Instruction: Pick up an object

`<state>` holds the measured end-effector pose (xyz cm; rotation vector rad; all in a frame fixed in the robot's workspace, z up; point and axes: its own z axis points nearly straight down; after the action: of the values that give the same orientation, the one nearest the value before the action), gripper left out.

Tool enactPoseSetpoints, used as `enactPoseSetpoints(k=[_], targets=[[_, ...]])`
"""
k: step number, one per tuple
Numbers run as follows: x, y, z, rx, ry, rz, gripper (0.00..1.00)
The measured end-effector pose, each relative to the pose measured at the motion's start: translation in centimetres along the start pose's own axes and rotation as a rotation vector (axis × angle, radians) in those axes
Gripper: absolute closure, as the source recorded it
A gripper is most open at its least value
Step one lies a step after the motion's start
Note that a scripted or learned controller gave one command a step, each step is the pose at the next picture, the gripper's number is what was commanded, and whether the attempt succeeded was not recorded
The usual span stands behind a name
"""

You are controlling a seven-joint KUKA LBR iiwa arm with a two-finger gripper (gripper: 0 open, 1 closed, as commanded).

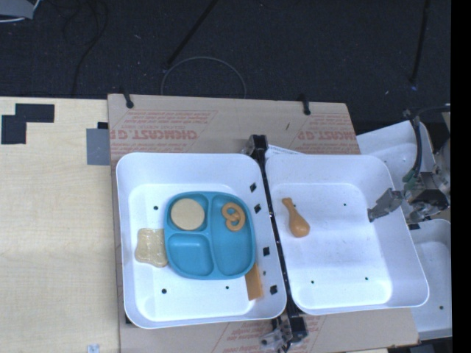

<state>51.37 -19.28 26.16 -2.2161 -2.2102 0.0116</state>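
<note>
The arm (430, 190) is cut off at the right edge, its gripper (386, 204) too blurred to read.

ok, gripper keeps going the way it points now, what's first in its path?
Likely the bare floor of the right bin. The gripper sits at that bin's right rim, angled in toward the left. The chicken drumstick lies further along; depth is unclear, so it might pass above.

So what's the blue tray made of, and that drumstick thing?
The blue tray looks like smooth moulded plastic: even colour, rounded compartments, a slight sheen. The drumstick in the right bin is probably toy plastic or rubber, uniformly tan and glossy, though that is hard to confirm from here.
</note>
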Motion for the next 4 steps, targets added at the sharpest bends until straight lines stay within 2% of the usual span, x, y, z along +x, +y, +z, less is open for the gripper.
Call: enactPoseSetpoints(k=[1,2,4], targets=[[0.0,0.2,-0.6,-0.011,-0.002,-0.003,0.00],[0.0,-0.1,3.8,-0.006,-0.001,-0.002,0.00],[0.8,0.8,16.0,-0.006,0.000,-0.002,0.00]])
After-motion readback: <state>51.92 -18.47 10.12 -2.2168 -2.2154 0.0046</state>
